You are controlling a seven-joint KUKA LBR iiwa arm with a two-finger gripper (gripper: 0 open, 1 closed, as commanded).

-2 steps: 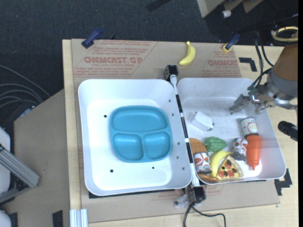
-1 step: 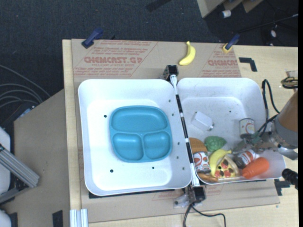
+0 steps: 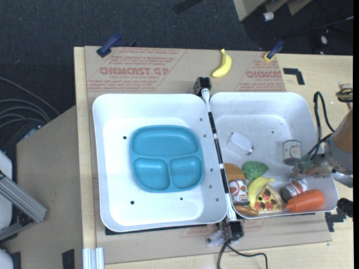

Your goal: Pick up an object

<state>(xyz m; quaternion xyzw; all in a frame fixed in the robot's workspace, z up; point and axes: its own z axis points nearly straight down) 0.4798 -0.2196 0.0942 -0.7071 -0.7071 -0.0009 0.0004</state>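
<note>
The gripper (image 3: pixel 303 170) is seen low in the right bin (image 3: pixel 263 105); whether it is parted or closed cannot be told. A small can (image 3: pixel 291 149) lies just above-left of it; a carrot (image 3: pixel 305 200) lies just below.

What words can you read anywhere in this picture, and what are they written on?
"CHEMCAST GP": red print on the brown board behind the left bin, roughly as it reads; smaller lines beneath are too blurred.
Red print on the board behind the right bin: too blurred.
Labels on the red-and-white can and small can: too small.
</note>
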